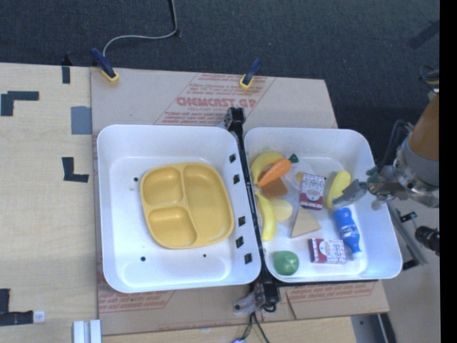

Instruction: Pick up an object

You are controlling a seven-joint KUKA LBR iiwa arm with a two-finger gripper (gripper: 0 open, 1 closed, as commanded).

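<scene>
The right bin (357, 143) holds several toy foods and packs. Among them are an orange carrot (275, 171), a banana (268, 219), a red and white packet (312, 190), a yellow fruit (339, 186), a blue bottle (348, 229), a pale cheese wedge (305, 224), a green fruit (286, 262) and a small red box (328, 251). My gripper (364, 189) reaches in over the bin's right rim, low and just right of the yellow fruit, above the blue bottle's top. I see nothing held in it.
The left bin (114, 191) carries a yellow divided plate (187, 204). A black divider with clips (243, 191) runs between the bins. Both stand on a cardboard sheet (157, 98) held by yellow clamps. A cable (143, 38) lies on the dark floor behind.
</scene>
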